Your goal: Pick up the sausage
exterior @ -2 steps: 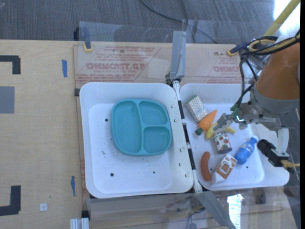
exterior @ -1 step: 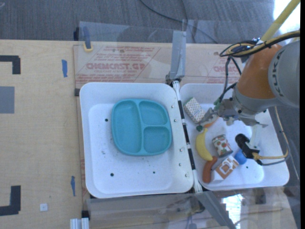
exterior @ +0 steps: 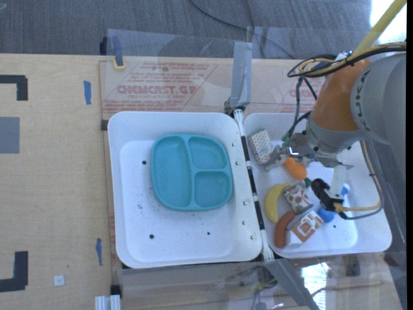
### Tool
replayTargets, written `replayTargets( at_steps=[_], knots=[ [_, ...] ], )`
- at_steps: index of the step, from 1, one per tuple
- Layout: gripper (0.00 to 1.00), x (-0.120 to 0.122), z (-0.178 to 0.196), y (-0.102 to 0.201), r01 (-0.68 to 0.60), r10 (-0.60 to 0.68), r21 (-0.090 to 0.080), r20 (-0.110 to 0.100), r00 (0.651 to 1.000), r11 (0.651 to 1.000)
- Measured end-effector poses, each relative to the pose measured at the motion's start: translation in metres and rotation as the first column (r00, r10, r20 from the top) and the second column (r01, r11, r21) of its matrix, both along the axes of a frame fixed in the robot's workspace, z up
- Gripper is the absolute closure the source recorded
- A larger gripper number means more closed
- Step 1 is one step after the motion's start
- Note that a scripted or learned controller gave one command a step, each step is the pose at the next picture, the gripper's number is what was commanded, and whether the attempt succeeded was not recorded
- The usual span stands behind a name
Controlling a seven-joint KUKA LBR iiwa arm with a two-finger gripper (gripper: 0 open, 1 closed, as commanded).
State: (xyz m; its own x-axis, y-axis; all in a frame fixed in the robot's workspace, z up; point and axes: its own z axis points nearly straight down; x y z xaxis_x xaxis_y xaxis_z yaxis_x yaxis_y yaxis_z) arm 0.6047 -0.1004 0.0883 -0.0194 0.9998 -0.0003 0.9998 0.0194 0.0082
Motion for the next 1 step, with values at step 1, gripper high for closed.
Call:
replayTargets(
  at_steps=[1],
  knots=[
    [1.0, 0.0011, 0.0121, -0.0021, 0.005, -0.005, 0.0, 0.005, 1.0, 1.0]
  ],
)
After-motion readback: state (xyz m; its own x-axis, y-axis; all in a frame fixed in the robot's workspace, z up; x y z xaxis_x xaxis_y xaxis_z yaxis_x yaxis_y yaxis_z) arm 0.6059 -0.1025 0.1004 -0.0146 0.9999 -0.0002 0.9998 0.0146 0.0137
